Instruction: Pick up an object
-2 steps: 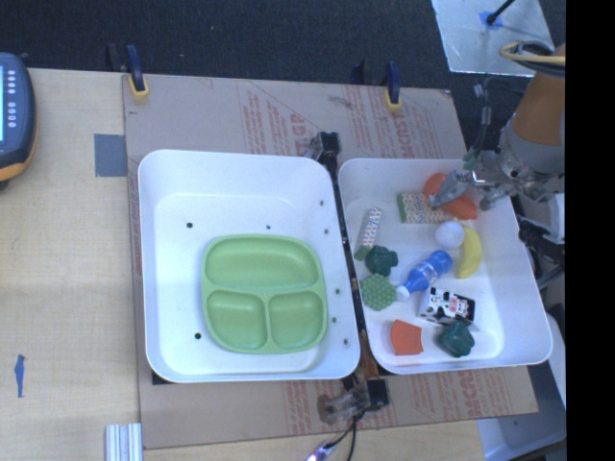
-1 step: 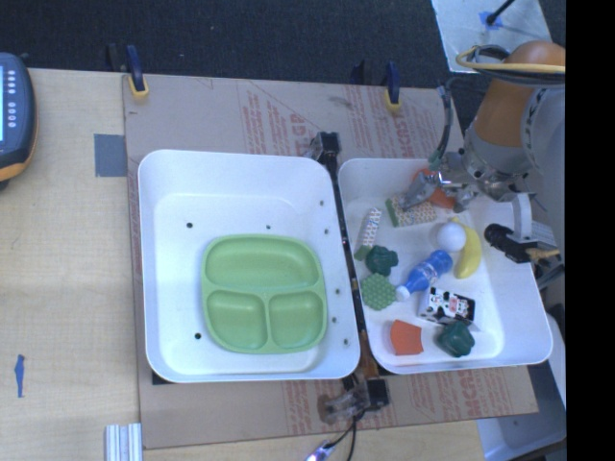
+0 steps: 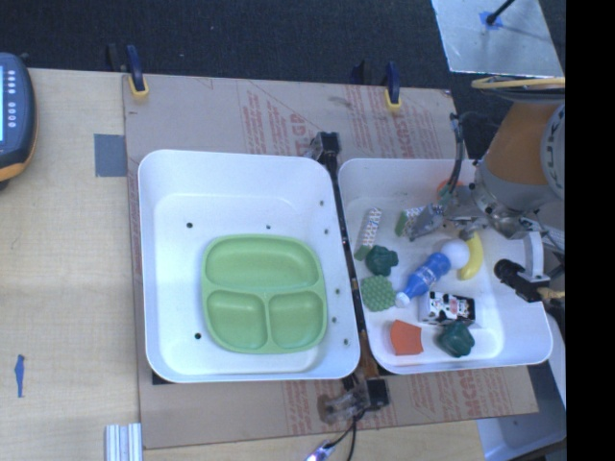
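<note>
At three o'clock of the gripper point(image 3: 423, 221), a light, stiff banana point(image 3: 472, 257) is best taken mid-length; the claw's state cannot be told.

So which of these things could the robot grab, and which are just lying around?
For the job:
- two-finger gripper
- blue plastic bottle with white cap
- yellow toy banana
- orange wedge-shaped block
- round green knobbly ball

Just lying about:
- green plastic tray with three sections, in the left bin
- blue clamps holding the cardboard
</note>
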Controlling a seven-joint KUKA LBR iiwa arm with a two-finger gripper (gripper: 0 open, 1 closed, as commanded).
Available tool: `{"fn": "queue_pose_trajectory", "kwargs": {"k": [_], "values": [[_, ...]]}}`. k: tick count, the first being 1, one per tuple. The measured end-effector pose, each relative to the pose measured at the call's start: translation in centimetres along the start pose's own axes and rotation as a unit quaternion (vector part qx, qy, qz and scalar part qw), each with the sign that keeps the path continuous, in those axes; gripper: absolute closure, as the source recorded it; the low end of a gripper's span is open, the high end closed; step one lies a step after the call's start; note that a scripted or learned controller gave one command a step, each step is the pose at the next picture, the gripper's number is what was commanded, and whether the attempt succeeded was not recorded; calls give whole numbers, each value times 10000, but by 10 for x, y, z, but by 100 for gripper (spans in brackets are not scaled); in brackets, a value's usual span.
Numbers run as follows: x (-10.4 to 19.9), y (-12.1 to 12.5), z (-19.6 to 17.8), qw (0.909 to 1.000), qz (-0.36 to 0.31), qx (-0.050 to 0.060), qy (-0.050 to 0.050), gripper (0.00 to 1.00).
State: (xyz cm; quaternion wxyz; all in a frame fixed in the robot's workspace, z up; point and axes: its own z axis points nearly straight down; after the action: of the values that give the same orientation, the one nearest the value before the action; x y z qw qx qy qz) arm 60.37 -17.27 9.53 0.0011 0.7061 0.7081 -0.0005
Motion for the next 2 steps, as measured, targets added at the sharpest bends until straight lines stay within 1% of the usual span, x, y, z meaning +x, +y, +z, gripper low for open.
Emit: {"fn": "queue_pose_trajectory", "kwargs": {"k": [1, 2], "values": [[19, 49, 6, 9999, 10, 130, 30, 0], [20, 46, -3, 9998, 0, 193, 65, 100]]}}
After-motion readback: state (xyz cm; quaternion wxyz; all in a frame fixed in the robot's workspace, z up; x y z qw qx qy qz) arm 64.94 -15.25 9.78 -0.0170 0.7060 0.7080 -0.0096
